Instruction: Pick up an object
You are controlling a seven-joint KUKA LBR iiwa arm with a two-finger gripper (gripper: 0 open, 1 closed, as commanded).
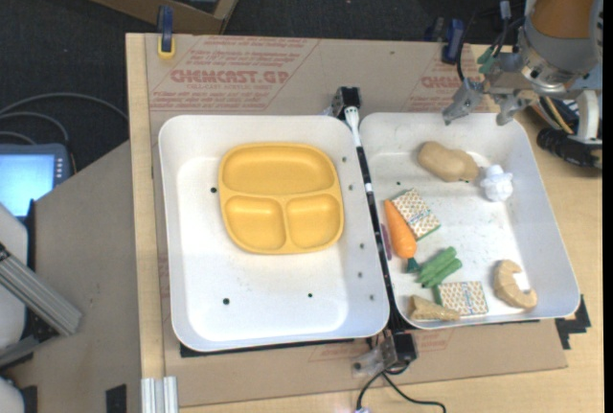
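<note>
One potato (447,161), tan, oblong, smooth, we list at seven o'clock of the gripper (485,109), its fingers spread wide, holding nothing.

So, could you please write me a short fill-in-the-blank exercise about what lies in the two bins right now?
1. The yellow divided plate lies in the ____ bin.
2. The plate has ____ compartments.
3. The carrot is coloured ____.
4. The gripper hovers over the right bin's ____ edge, near the potato.

Missing words: left; three; orange; far
</note>
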